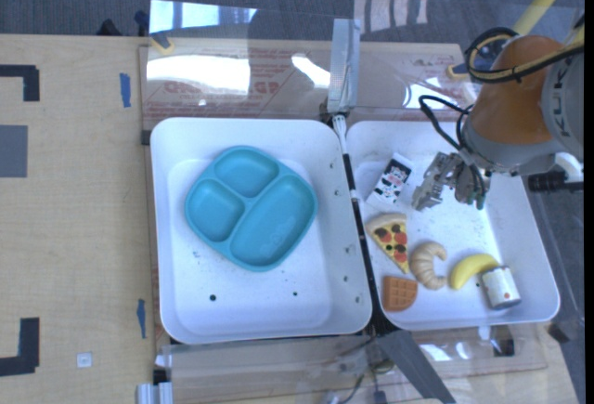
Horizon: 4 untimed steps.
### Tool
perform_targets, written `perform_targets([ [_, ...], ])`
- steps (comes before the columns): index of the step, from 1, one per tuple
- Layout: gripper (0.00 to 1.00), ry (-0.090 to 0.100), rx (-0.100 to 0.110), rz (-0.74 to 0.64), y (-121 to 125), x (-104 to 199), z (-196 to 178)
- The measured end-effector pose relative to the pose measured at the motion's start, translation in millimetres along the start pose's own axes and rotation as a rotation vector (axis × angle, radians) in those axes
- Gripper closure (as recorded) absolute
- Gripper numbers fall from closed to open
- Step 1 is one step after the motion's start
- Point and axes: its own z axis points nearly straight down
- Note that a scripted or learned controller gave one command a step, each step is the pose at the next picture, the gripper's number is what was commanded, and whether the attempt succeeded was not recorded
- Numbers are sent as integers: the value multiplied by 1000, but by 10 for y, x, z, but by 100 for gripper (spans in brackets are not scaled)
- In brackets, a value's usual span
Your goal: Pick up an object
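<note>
Counter [65,235]: pale wood, bearing two white bins side by side, with grey carpet beyond its far edge.
Left bin [176,300]: holds a blue three-part plate [249,207], lying flat near the middle.
Right bin [538,254]: holds six small things and the arm's tip.
Arm [510,105]: reaches in from the right, orange band above the wrist, over the bin's far right part.
End effector [450,184]: low over the bin's upper middle; whether it is spread or pressed together cannot be told, and nothing is seen in it.
Card [394,179]: black and white, just left of the end effector.
Pizza slice [390,238]: by the left wall.
Croissant [429,263]: right of the pizza slice.
Waffle [399,293]: near the front left corner.
Banana [471,269]: beside the croissant.
Can [501,287]: touching the banana's right end.
</note>
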Motion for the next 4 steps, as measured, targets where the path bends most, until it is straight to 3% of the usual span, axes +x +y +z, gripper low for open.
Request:
perform_targets([
  [1, 100, 14, 4, 196, 315, 147, 133],
  [2, 100, 13, -1, 388, 1155, 296, -877],
  [3, 100, 24, 9, 495, 1071, 1329, -842],
  [4, 100, 25, 5, 131, 1099, 1799, -852],
])
